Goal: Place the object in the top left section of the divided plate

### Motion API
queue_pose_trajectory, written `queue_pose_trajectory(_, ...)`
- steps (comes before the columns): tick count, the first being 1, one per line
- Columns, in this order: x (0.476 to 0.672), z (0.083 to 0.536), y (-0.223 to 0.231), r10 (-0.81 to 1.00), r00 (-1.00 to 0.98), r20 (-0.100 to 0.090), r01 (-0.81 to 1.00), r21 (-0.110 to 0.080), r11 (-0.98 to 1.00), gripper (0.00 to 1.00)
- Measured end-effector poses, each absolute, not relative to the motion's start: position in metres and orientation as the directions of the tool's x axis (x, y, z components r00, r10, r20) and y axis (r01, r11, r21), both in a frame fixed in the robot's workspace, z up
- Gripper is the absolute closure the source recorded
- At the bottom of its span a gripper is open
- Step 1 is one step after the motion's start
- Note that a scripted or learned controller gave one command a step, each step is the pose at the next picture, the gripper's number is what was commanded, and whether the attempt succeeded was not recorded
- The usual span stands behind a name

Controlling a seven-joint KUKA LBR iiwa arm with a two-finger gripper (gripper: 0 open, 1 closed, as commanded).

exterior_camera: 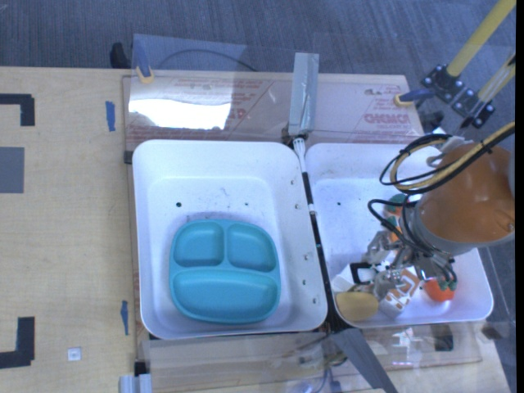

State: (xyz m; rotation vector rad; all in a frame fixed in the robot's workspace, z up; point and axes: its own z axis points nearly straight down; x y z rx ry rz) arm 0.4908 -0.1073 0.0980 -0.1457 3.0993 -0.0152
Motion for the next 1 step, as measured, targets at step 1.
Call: queue_pose_trajectory(1,0.5223,0.0980,-0.1001,-0.346,-0.938,-0.018,-0.345,-0.021,0.938,1.00)
